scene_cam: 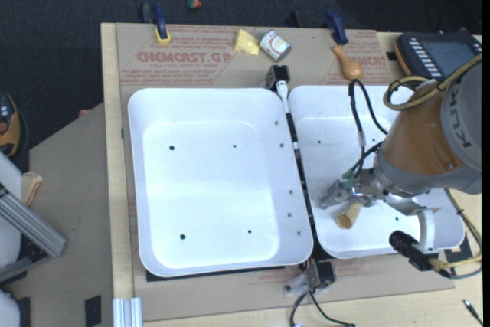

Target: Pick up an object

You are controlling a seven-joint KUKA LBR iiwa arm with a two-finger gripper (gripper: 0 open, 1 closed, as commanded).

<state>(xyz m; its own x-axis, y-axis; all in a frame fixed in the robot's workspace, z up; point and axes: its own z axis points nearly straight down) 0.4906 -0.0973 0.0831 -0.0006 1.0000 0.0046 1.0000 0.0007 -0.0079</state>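
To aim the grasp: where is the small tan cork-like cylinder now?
The small tan cork-like cylinder lies in the right white bin, near its front, just below the gripper.

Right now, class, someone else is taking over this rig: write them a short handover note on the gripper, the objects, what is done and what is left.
Gripper: low inside the right bin, near its left wall; whether it is open or shut cannot be told.
Objects: a tan cork-like piece lies on the right bin's floor just below the gripper. The left bin sits beside it.
Done: arm is down at the object.
Left: no grasp is visible; the object is not yet lifted.
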